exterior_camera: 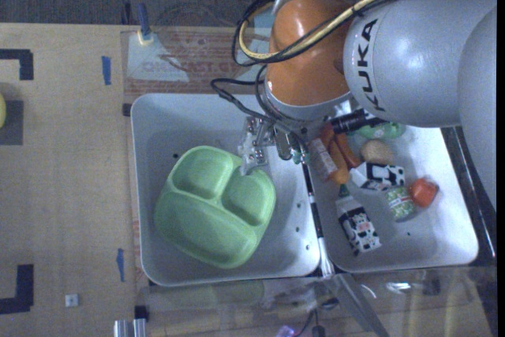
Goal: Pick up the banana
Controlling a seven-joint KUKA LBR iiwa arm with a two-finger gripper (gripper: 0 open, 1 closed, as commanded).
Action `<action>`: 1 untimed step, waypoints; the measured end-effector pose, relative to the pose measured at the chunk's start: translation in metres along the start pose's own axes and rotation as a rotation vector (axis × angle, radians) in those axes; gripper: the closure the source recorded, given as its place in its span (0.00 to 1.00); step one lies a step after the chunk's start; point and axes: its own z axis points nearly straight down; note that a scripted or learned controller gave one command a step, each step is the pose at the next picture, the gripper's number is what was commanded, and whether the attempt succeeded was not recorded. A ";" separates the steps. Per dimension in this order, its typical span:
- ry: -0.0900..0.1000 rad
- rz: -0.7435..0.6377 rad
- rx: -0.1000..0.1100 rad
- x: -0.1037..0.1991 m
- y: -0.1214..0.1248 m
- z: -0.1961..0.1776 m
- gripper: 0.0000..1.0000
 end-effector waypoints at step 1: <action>-0.016 0.149 -0.005 0.053 0.068 -0.042 1.00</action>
